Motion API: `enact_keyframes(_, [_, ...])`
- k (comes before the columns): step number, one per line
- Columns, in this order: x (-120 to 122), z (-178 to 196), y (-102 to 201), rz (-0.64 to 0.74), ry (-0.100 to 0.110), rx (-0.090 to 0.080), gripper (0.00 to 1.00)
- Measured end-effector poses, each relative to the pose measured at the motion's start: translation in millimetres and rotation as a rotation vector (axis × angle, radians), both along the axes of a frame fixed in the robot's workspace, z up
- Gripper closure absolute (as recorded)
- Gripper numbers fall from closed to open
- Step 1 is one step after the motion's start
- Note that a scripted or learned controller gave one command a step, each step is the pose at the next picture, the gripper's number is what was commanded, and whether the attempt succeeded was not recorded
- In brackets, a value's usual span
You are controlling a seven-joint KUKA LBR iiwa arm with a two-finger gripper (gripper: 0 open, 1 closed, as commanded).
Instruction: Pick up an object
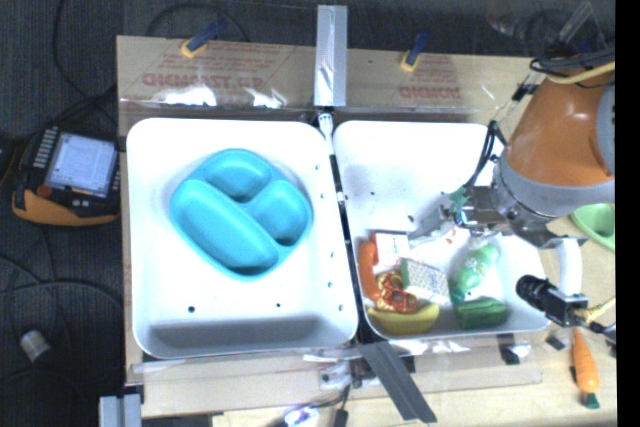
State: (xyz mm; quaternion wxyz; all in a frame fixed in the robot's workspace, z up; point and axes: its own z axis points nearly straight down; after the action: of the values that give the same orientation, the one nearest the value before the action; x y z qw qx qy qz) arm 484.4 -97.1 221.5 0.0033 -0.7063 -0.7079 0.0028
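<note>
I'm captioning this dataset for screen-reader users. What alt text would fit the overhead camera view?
A grey and orange robot arm reaches from the right over the right white bin, its end effector above a pile of small items including a green bottle and a yellow banana. The left white bin holds a blue divided tray.

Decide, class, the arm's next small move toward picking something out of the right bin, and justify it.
Probably a short descent toward the green bottle. The gripper sits in the right bin just above the pile by the near wall, and the bottle lies closest beneath it, apart from the banana.
</note>
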Motion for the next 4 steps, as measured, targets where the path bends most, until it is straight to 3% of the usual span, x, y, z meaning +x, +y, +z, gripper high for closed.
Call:
enact_keyframes(1, [79.8,-65.9,-70.8,0.085,-0.002,0.001,0.0])
enact_keyframes(2, [69.0,-44.4,-32.8,-0.134,-0.001,0.0,0.0])
enact_keyframes(3, [99.6,-84.4,-80.0,-0.139,-0.001,-0.002,0.0])
enact_keyframes(4, [95.5,-133.6,-97.2,-0.144,-0.015,-0.001,0.0])
